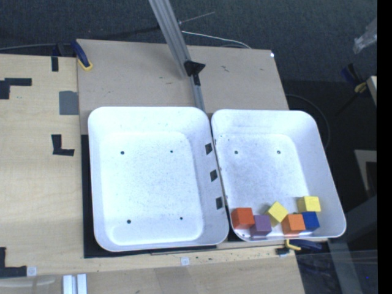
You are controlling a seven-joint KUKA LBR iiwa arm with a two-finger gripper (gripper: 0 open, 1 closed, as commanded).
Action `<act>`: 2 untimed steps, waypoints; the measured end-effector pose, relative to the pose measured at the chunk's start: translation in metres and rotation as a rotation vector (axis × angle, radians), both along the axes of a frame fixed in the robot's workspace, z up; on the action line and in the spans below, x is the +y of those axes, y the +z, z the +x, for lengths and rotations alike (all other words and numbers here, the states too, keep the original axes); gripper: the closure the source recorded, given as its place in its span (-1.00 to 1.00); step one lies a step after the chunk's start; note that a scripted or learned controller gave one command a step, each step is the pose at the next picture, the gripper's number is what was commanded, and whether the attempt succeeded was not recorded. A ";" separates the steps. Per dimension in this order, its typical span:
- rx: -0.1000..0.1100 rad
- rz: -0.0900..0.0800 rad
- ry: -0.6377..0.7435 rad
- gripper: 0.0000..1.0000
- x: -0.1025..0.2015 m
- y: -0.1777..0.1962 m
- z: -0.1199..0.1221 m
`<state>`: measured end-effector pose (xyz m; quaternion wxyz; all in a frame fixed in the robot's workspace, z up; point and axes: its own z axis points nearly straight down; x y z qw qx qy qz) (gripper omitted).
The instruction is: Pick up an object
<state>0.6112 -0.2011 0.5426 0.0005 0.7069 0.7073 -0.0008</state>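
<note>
Camera view from above takes in the wooden bench (177,72) across the middle of the frame, bearing two shallow white bins side by side. We note the left bin (147,118) at centre left, its floor showing a few small dark dots. The right bin (269,120) at centre right carries every candidate object, all gathered along its lower edge.

We count six small blocks there, lower right of the frame. An orange-red block (242,217) sits at the left end of the cluster, with a purple block (262,224) just beside it. A yellow block (277,211), turned on the diagonal, lies next, near a second orange block (293,223). A blue block (310,220) touches that orange one, and a second yellow block (310,203) sits just above the blue.

A grey metal rod (170,26) slants down from the top centre towards the gap between the bins.

On the tool: we cannot tell its state, released or clenched, from this frame. Our judgement is that the task stands at its outset; no block is lifted. The next move calls for a reach to the lower right, choosing a block at the cluster's edge, since the close packing and the nearby bin wall could obstruct a clean grasp.

No brand, label or legible writing is found.
</note>
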 end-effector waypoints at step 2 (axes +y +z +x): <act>0.010 0.004 0.000 -1.00 0.060 -0.407 -0.082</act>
